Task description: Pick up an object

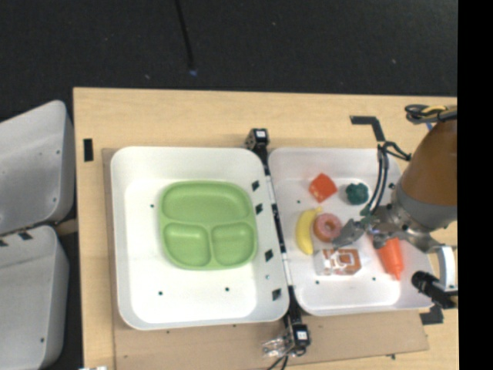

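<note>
The right bin (339,303) holds several small objects: an orange-red block (323,186), a dark green round piece (356,193), a yellow banana (306,231), a pink ring-shaped donut (328,226), a clear packet with orange print (340,261) and an orange carrot-like piece (392,257). My gripper (350,234) reaches in from the right, low over the bin, just right of the donut and above the packet. Nothing shows between its fingers.
The left bin (131,299) holds a green divided plate (207,223). Black clips run along the seam between the two bins (272,230). The arm's grey body and orange band (431,177) cover the right bin's far right side.
</note>
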